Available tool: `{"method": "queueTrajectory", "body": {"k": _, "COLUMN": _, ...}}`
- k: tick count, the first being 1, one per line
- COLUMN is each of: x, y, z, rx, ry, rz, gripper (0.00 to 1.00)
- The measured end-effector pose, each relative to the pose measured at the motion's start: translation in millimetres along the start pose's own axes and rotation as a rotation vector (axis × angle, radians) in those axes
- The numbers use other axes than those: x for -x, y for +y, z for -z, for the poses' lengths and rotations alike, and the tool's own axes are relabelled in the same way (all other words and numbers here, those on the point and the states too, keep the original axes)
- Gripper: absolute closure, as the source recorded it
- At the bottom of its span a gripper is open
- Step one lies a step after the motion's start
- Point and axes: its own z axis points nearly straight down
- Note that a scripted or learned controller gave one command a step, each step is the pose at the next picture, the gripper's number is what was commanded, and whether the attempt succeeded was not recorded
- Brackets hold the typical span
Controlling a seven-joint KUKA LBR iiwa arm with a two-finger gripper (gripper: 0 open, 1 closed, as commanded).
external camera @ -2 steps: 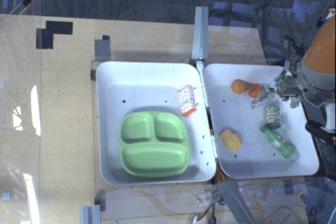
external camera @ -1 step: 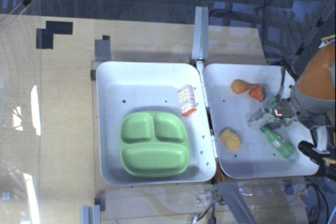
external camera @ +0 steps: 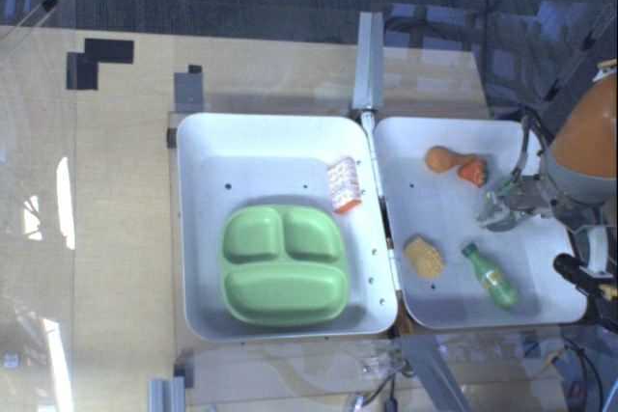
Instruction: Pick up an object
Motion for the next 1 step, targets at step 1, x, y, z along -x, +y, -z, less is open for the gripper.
{"method": "queueTrajectory", "body": {"k": 1, "x": -113.9, "y": -17.4, "z": 153.0, "rx": -0.002, "ry": -0.004, "rz": -0.133, "gripper": 1.00}}
